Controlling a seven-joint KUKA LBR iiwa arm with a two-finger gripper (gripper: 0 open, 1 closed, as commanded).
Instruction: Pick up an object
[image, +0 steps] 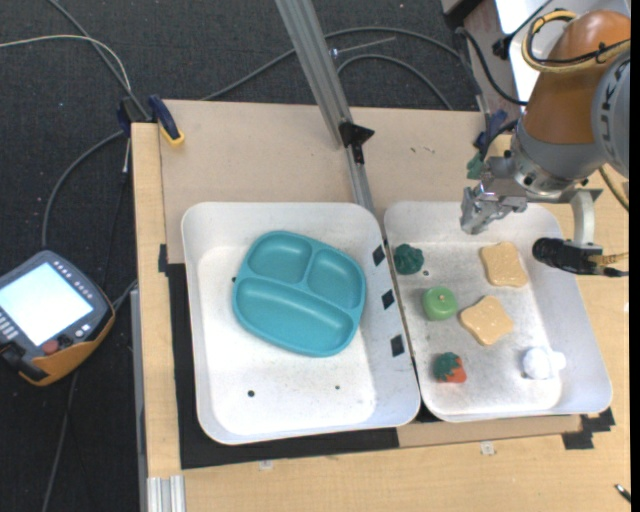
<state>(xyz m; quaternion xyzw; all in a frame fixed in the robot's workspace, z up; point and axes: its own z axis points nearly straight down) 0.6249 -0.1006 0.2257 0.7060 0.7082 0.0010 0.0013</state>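
My gripper (484, 212) hangs over the far edge of the right bin (580, 385), above the objects and touching none. Below it lie two tan bread-like pieces, one (503, 265) just in front of the gripper and another (486, 320) nearer the front. A dark green broccoli piece (408, 260) sits by the bin's left wall. A green apple-like toy (439, 302) lies mid-bin. A red and green strawberry-like toy (449, 368) and a white ball (538, 363) lie toward the front.
The left bin (210, 400) bears a teal divided plate (299, 292). A metal pole (330, 90) slants across the back of the bench. A handheld pendant (45, 315) lies on the floor at the left.
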